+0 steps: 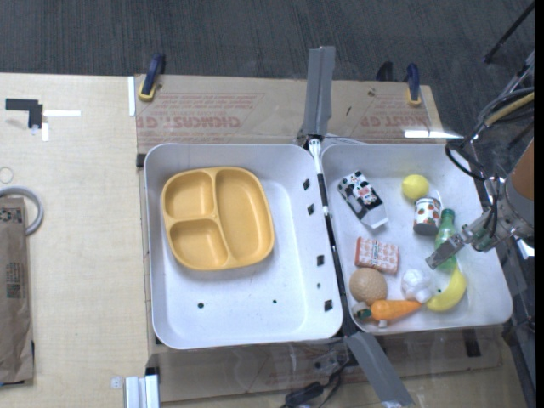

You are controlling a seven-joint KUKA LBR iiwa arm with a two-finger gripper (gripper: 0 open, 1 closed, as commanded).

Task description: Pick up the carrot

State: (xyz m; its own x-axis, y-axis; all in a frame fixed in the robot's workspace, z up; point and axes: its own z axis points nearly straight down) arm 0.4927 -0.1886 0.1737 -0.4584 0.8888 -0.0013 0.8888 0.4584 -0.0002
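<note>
From my remote seat: the carrot (396, 309) lies on its side at the near edge of the right bin (476, 170), orange body pointing right, green end toward the divider. It touches a round brown potato-like item (367, 285) on its upper left. Just beside its tip sit a small white lumpy object (415, 284) and a banana (450, 291). These crowd the carrot on three sides.

Farther up the bin: a pink-orange snack packet (377, 255) with printing too small for me to read, a black-and-white cow-pattern carton (362, 199), a lemon (415, 186), a small can (427, 216) with a red-and-white label I can't read, and a green bottle (445, 228).

The gripper (444, 257) hangs over the right side of that bin, just above the banana and apart from the carrot. I cannot tell whether its fingers are apart or together; nothing visible sits between them.

Left bin (170, 313) holds a yellow three-compartment plate (218, 218).

Cardboard (221, 109) behind the bins carries red print, upside down and partly cut off; not legible. The arm itself runs off the right edge.
</note>
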